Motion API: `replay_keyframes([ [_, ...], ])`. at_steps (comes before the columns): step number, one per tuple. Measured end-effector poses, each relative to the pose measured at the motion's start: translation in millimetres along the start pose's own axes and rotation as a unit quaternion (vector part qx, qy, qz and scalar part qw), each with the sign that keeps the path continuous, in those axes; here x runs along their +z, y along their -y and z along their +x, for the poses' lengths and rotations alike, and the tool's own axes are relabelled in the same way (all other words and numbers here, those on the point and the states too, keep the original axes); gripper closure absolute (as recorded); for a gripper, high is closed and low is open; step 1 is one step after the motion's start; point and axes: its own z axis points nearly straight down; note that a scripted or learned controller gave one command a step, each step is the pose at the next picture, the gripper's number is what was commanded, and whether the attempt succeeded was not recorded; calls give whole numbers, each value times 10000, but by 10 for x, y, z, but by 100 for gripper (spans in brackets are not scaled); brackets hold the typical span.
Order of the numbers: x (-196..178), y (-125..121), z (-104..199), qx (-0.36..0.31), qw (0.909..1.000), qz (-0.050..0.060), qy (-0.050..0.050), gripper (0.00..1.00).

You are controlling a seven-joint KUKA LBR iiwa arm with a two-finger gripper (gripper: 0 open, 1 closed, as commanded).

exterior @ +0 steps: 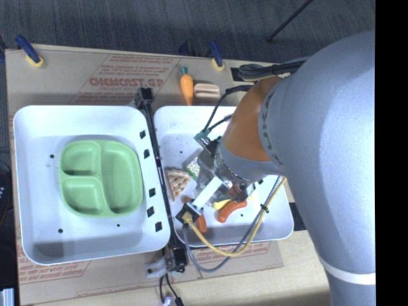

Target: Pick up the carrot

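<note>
The carrot (185, 87), orange with a green top, lies on the cardboard behind the right bin (172, 123), outside its back rim. My gripper (224, 182) hangs low over the middle of the right bin, well in front of the carrot and apart from it. The wrist and arm hide its tip. Several toy foods lie beneath it: an orange sausage (231, 210), a yellow piece (220, 204) and a red-orange piece (201, 224).
A tan block (206, 92) sits right of the carrot. A waffle-like slice (177, 182) and a green-white piece (193, 168) lie in the right bin's left part. A green divided plate (101, 177) rests in the left bin (32, 171).
</note>
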Motion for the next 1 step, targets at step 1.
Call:
replay_keyframes([
  [1,-831,-157,-120,247,9997,-31,-18,100],
])
